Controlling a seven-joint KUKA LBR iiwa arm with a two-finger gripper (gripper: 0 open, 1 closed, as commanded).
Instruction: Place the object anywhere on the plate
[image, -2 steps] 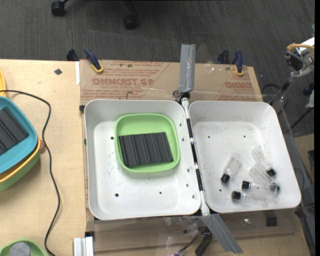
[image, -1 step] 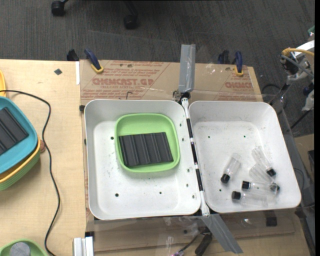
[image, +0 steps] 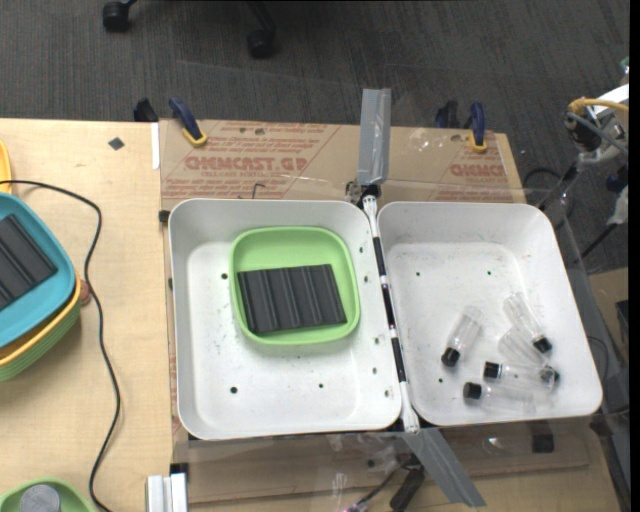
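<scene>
Whether the tool is open or closed cannot be told. The task's things, several clear vials with black caps (image: 505, 365), lie scattered in the lower right corner of the right bin (image: 450, 260), some touching. In the left bin (image: 200, 340), toward its upper middle, sits the green plate (image: 290, 241), carrying a dark ribbed mat (image: 293, 298). At the frame's left edge, stacked teal dishes (image: 40, 290) rest on the worktop (image: 80, 160) beside a black cable (image: 102, 330).

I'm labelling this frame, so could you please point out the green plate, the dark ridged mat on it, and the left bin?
green plate (image: 294, 244): camera view, bare far rim.
dark ridged mat (image: 294, 298): camera view, its middle.
left bin (image: 290, 390): camera view, bare floor.
</scene>
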